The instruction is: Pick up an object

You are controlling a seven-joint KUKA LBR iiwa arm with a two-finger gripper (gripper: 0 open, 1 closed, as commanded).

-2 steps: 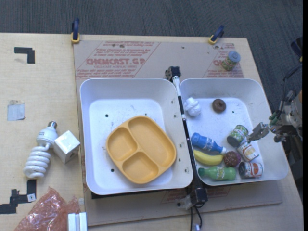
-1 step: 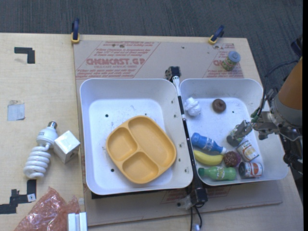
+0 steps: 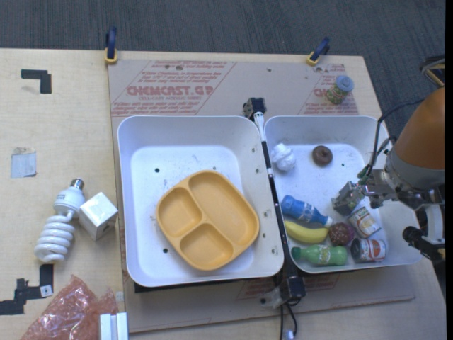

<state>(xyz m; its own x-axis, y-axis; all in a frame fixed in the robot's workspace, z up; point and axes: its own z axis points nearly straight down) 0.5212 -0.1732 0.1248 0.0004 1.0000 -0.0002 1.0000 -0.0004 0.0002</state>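
The arm (image 3: 425, 140) comes in from the right, and part of it is cut off by the picture's edge. The fingers (image 3: 348, 198) sit low in the right bin (image 3: 311, 129). They are gray and blurry, so I cannot tell if they are spread or pressed together, or if anything is between them.

Just under the fingers is a small can (image 3: 365, 221) with a white and red label. Another can (image 3: 374, 248) lies near the bin's front right corner. A dark red ball (image 3: 342, 233) is beside them. A yellow banana (image 3: 306, 232) lies between a blue bottle (image 3: 303, 210) and a green bottle (image 3: 323, 256). All these things are packed close by the front wall.

The back of the right bin has more room. A white crumpled thing (image 3: 284, 157) and a brown ring (image 3: 323, 155) lie there, well apart.

The left bin (image 3: 141, 140) holds a yellow tray (image 3: 207, 220) with three parts. On the table (image 3: 56, 133) lie a light bulb (image 3: 59, 222) and a white cube (image 3: 98, 214).
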